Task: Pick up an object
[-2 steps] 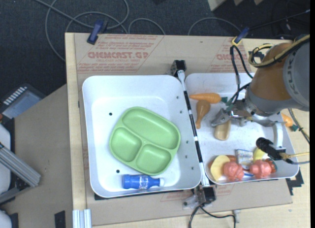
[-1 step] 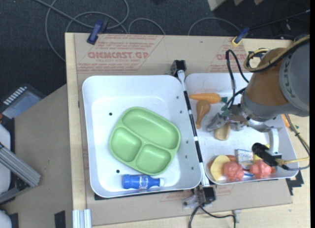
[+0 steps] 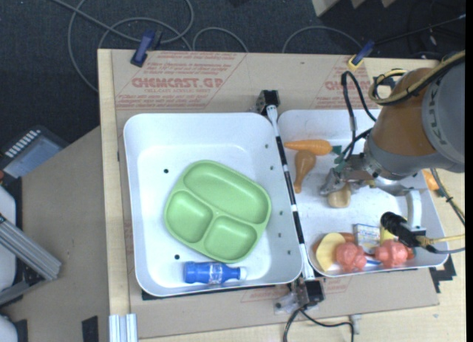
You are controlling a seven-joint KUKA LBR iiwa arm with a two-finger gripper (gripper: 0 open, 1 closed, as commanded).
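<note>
**Camera setup: single fixed overhead view**

One camera, mounted above the brown board bench (image 3: 185, 82), looking down at a slant. Both shallow white plastic bins (image 3: 148, 185) fit in frame, side by side. Dark floor with cables beyond the bench's far edge. Moderate distance. The grey-and-orange arm (image 3: 414, 122) enters from the right edge.

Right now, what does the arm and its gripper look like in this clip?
The arm is a thick, rounded grey body with a broad orange band above the wrist. Black cables loop along its left side. The gripper is small, dark metallic hardware at the arm's tip, over the right bin.
</note>
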